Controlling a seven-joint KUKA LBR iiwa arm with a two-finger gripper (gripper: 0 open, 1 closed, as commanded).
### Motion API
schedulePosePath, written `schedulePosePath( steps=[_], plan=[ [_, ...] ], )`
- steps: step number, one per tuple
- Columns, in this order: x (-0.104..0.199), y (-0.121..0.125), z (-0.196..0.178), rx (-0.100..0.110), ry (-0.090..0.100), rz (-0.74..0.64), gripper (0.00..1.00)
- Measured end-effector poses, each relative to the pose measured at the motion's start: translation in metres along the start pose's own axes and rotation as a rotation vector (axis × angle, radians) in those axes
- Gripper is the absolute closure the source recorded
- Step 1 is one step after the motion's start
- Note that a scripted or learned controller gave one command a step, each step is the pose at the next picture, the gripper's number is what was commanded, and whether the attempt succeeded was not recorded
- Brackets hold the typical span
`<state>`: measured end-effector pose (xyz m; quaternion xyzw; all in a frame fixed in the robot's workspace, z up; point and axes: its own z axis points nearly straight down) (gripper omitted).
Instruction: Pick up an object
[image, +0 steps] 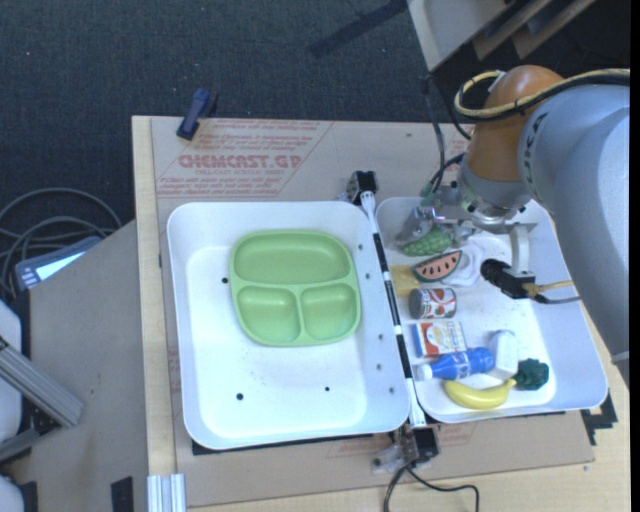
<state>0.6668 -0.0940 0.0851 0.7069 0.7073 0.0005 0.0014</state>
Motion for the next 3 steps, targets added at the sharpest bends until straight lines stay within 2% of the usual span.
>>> schedulePosePath(
  steps=[1, 2, 3],
  plan=[
    [-0.008, 0.000, 0.000, 0.000, 0.000, 0.001, 0.00],
    [-0.008, 0.002, -0.013, -0.007, -0.002, 0.000, 1.00],
    [0.064, -0.044, -0.101, 0.003, 0.002, -0.001, 1.00]
  ],
)
